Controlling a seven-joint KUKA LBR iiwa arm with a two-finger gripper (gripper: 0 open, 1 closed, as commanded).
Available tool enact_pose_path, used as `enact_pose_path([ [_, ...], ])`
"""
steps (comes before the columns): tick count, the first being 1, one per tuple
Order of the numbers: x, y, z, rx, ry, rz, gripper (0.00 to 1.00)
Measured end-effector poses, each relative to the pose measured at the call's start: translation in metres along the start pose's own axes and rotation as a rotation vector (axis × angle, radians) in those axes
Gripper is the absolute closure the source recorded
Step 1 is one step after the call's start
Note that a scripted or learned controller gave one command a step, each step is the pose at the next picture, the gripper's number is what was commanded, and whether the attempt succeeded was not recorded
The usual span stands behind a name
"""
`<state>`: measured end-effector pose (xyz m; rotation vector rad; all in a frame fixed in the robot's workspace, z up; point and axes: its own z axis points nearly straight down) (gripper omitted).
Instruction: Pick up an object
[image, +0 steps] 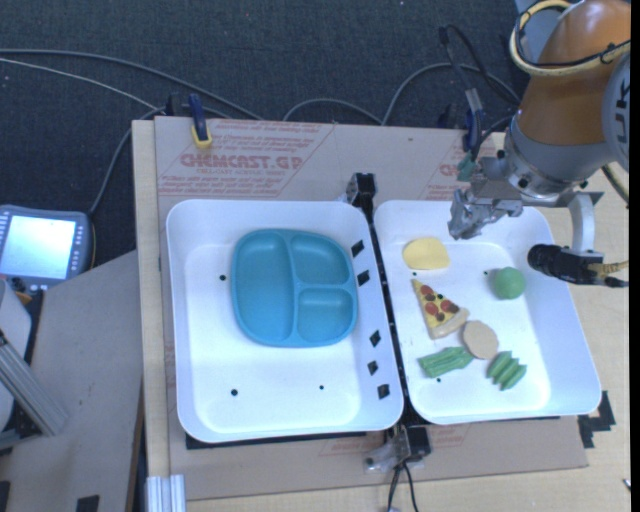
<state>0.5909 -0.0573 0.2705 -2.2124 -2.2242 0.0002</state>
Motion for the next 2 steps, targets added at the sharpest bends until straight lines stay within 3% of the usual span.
enact_pose_path([
  [2, 0.101, -0.034, 0.017, 0.001, 0.0, 0.0, 1.0],
])
